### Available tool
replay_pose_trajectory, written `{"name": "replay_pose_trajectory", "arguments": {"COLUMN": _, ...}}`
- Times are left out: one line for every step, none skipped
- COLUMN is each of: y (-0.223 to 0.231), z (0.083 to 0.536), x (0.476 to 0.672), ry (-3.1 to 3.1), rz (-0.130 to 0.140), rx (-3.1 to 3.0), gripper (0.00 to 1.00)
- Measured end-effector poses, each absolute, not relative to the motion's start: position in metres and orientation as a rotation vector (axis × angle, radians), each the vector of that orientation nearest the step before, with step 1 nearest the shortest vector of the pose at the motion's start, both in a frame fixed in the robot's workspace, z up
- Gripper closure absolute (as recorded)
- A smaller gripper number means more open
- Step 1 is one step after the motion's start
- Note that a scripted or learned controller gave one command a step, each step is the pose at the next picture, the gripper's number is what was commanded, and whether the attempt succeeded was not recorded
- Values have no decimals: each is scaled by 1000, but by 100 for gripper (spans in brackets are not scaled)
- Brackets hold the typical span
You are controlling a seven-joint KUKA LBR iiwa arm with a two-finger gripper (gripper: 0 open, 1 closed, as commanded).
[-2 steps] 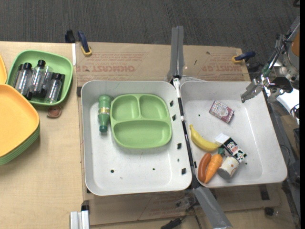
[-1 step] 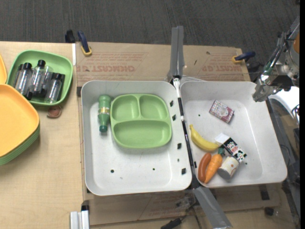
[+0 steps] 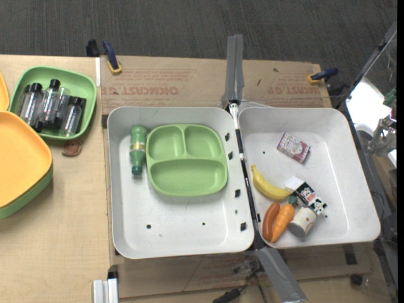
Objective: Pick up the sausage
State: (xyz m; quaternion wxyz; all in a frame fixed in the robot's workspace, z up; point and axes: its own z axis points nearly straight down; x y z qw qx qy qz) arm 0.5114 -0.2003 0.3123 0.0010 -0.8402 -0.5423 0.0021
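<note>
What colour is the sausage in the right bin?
Reddish-orange: the sausage lies beside the carrot, seen in the camera view.

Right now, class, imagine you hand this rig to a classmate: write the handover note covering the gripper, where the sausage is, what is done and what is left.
Gripper: I can't report on it from the camera view.
Sausage: lying in the right bin, near its front left corner, beside the carrot and just below the banana. A small cup and a black-and-white carton crowd its right side.
Left bin: green divided plate and green bottle.
Done: nothing; the sausage is untouched.
Left: reach in, grasp the sausage, lift it.
</note>
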Motion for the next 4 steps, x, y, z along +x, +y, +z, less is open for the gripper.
{"name": "replay_pose_trajectory", "arguments": {"y": -204, "z": 184, "x": 497, "ry": -1258, "rz": 8, "rx": -2875, "gripper": 100}}
{"name": "replay_pose_trajectory", "arguments": {"y": -212, "z": 95, "x": 561, "ry": -804, "rz": 7, "rx": -3035, "gripper": 100}}
{"name": "replay_pose_trajectory", "arguments": {"y": -220, "z": 91, "x": 518, "ry": -322, "rz": 7, "rx": -3119, "gripper": 100}}
{"name": "replay_pose_trajectory", "arguments": {"y": -210, "z": 106, "x": 476, "ry": -649, "rz": 6, "rx": -3070, "gripper": 100}}
